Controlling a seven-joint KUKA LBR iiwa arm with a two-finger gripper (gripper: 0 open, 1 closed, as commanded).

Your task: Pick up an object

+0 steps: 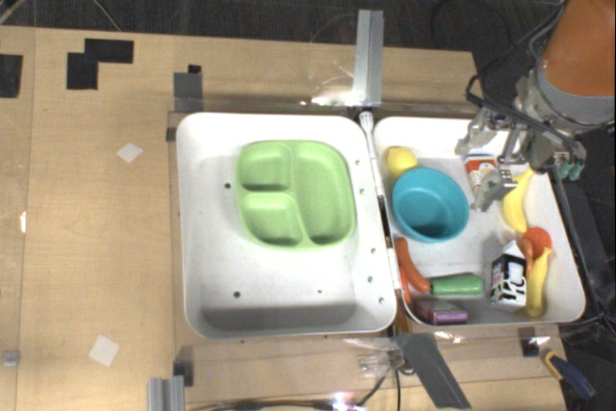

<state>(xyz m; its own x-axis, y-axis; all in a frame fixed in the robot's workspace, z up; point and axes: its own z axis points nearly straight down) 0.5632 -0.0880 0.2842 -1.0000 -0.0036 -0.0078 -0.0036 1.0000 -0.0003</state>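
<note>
My gripper hangs over the back right part of the right bin, open, with nothing held between its fingers. A small red and white object lies right below it. To its left stands a blue bowl with a yellow lemon-like piece behind it. A yellow banana lies just right of the gripper. A red-orange piece, a black and white carton and a second yellow piece sit at the bin's front right.
Along the right bin's front lie an orange-red stick, a green block and a purple item. The left bin holds a green divided plate. A metal post rises behind the divider.
</note>
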